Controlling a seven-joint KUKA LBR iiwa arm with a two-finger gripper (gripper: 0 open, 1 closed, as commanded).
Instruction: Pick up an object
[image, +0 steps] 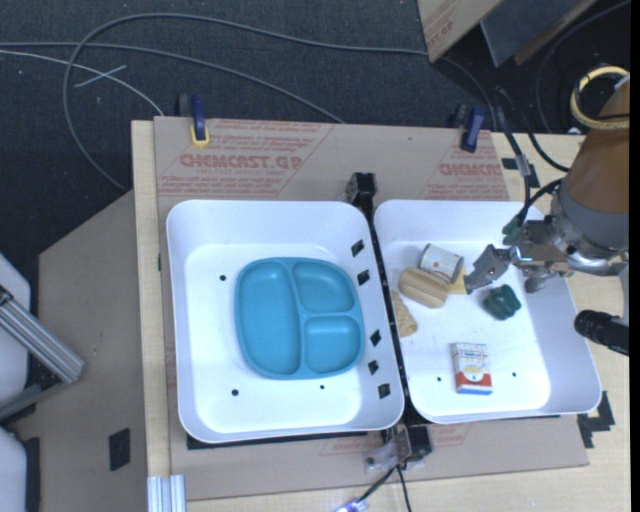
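My gripper (511, 277) hangs over the right bin (560, 385), reaching in from the right. Its fingers stand apart, open, with nothing between them. A small dark green object (502, 302) lies on the bin floor just below the fingertips, slightly toward the front. Left of the gripper lie a tan wooden block (424, 289) and a small cream and white container (441, 263). A red and white box (471, 367) rests near the bin's front. A pale tan piece (404, 318) lies against the divider.
The left bin (190, 300) holds a blue divided plate (299, 316). A black divider with clips (372, 290) runs between the bins. Blue clamps (200, 128) hold the cardboard base at the back. A black part (606, 331) sticks in at the right.
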